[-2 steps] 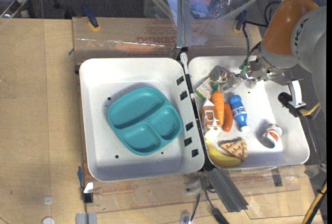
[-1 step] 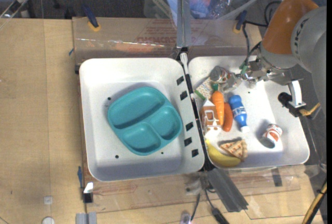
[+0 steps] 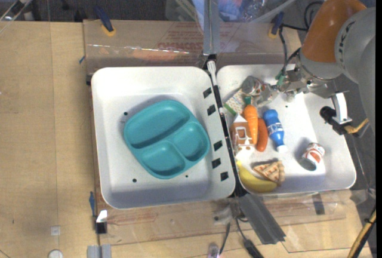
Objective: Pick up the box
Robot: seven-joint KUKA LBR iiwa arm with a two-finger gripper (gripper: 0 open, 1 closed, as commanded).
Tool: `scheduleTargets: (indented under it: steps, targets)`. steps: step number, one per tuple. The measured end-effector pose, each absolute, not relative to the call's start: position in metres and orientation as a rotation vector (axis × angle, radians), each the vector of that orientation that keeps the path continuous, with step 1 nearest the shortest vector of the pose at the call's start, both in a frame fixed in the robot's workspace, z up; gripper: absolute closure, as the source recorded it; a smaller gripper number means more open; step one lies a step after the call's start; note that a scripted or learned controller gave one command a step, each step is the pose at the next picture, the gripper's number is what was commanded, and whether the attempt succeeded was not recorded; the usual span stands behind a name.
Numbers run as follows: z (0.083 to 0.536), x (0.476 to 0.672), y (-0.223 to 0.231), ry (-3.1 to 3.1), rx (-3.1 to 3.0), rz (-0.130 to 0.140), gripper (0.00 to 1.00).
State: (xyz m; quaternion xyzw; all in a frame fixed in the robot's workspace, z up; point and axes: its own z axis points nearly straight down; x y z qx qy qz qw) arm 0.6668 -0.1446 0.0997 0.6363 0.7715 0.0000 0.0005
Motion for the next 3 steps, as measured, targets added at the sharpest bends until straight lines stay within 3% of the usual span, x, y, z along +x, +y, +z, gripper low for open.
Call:
scheduleTargets:
  steps: [3]
  targets:
    - [0.0997,0.6668,-0.1446,2.423,1.998,0.0,0.0]
